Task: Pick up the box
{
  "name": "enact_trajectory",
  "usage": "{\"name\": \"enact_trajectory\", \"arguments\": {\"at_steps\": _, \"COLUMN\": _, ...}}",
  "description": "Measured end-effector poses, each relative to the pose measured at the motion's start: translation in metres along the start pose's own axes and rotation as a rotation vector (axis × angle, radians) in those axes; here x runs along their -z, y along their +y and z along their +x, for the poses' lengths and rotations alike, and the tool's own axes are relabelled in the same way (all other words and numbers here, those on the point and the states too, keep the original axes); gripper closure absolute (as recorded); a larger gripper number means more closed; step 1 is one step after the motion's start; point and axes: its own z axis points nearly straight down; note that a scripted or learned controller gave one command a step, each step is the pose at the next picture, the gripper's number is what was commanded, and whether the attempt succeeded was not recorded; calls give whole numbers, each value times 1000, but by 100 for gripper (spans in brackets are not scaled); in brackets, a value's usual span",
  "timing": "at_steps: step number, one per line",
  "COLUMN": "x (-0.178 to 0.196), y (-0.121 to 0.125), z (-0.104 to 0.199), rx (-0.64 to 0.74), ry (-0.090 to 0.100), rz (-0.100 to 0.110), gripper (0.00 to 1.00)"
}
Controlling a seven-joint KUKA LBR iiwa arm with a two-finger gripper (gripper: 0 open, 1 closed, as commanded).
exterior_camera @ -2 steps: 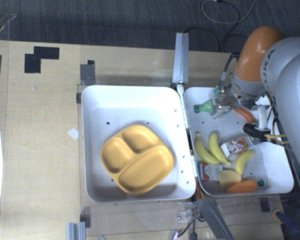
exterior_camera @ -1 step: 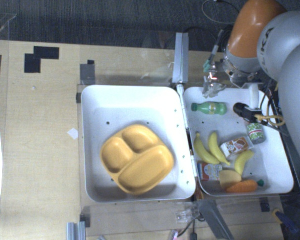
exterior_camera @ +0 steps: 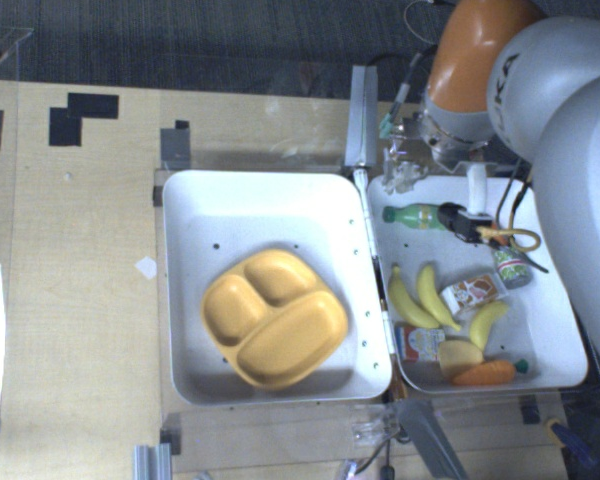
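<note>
Over pale wooden tabletop (exterior_camera: 80, 268), steer grey pincer (exterior_camera: 400, 168), opening impossible to tell and nothing visibly held, from eleven o'clock of right white bin (exterior_camera: 542, 340) down squarely onto small brown-and-white carton box (exterior_camera: 473, 293) mid-bin, sparing yellow bananas (exterior_camera: 425, 298) at its nine o'clock.

The bins (exterior_camera: 270, 193) look like smooth matt white plastic. The yellow plate (exterior_camera: 275, 316) is glossy plastic. The bench (exterior_camera: 70, 298) shows pale wood grain. The box (exterior_camera: 473, 293) seems printed card. The arm (exterior_camera: 550, 88) has a smooth, slightly shiny grey shell.
</note>
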Motion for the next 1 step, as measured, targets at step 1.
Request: {"name": "enact_trajectory", "arguments": {"at_steps": 1, "x": 13, "y": 2, "z": 1, "rx": 6, "ry": 0, "rz": -7, "gripper": 100}}
